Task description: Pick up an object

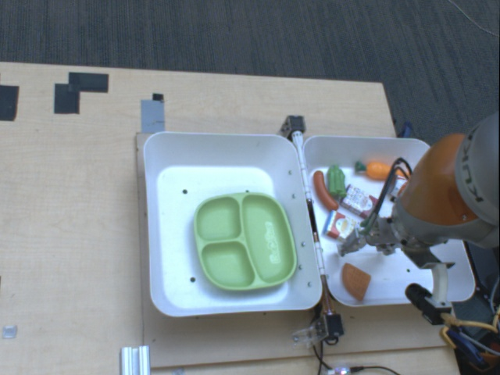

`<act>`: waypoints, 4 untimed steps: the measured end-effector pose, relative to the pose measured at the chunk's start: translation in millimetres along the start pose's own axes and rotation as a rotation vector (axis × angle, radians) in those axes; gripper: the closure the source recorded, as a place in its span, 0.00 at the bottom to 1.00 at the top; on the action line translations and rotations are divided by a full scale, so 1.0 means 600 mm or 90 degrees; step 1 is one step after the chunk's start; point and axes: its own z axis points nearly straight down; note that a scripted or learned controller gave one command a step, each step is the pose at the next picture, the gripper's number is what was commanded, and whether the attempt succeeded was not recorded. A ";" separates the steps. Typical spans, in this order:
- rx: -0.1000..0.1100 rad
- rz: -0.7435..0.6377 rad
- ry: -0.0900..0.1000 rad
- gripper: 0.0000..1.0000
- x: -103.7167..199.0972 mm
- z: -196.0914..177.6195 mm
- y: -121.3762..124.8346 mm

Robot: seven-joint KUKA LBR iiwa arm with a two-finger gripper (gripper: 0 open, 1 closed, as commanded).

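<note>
Here, gripper (pixel 353 244) above orange wedge (pixel 356 281), right bin (pixel 461 283)

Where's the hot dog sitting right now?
The hot dog lies in the right bin, near its left wall, just left of the green vegetable and above the small red and white packet.
</note>
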 end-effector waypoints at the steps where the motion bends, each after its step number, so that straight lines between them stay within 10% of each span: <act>1: 0.006 0.000 0.002 0.00 0.021 -0.026 -0.005; 2: 0.005 0.001 0.001 0.00 0.004 0.019 -0.005; 3: 0.001 -0.001 0.001 1.00 0.004 0.000 -0.001; 4: 0.001 0.000 0.001 0.00 0.004 0.000 -0.001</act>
